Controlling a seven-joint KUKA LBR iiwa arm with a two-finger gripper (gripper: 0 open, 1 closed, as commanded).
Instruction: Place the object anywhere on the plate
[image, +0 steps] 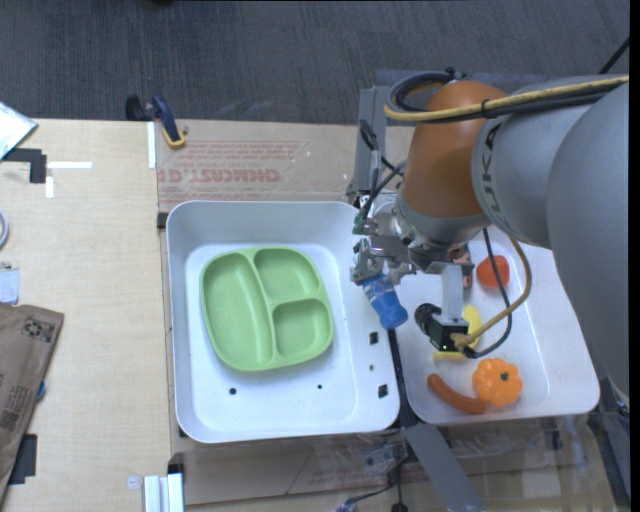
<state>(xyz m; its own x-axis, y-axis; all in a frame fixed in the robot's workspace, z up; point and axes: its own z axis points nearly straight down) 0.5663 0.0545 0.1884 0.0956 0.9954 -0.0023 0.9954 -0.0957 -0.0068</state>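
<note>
Here the gripper (375, 272) pinched a blue object (385, 305) above the divide between the bins, just right of the plate (266, 307). It needed carrying left until squarely over a compartment before letting go.

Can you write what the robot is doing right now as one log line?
gripper: holds blue object | position: over the gap between the bins | green plate: in left bin, nothing on it | placing: not yet done
</note>
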